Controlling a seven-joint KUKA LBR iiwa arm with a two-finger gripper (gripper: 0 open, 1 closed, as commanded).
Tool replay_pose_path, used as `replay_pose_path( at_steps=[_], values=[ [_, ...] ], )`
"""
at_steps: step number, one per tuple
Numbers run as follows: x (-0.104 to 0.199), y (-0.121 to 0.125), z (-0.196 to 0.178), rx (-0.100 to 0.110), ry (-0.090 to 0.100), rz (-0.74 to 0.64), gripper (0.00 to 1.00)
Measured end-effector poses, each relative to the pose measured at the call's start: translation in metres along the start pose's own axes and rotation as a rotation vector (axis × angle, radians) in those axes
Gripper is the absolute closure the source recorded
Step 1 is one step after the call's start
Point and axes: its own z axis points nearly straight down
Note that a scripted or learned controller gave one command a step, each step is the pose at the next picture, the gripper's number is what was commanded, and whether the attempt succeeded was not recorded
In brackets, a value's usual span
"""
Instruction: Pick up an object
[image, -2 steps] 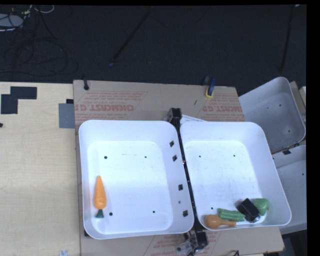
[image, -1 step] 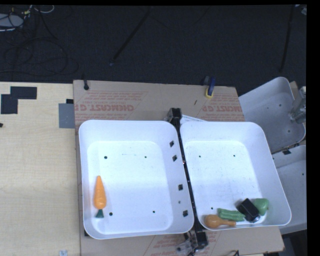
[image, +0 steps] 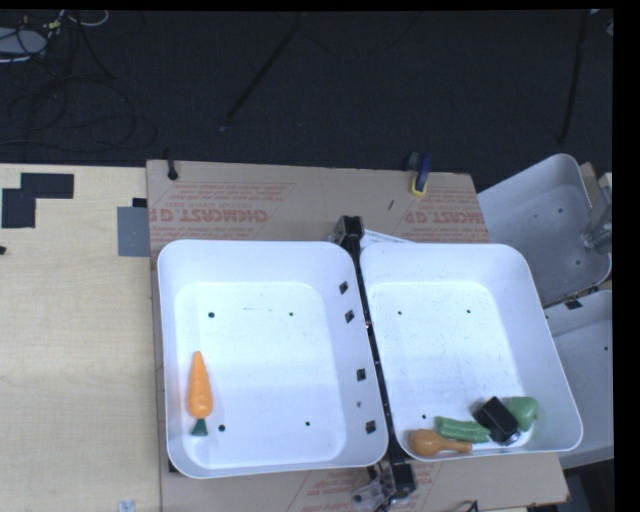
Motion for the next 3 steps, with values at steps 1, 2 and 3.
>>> replay_pose_path(
  at_steps=[1, 2, 3],
  values=[
    [0.019, 0.000, 0.000, 0.001, 0.001, 0.000, 1.00],
    [0.031, 0.000, 0.000, 0.001, 0.001, 0.000, 1.00],
    [0.069, 0.024, 0.000, -0.001, -0.001, -0.001, 1.00]
  ],
)
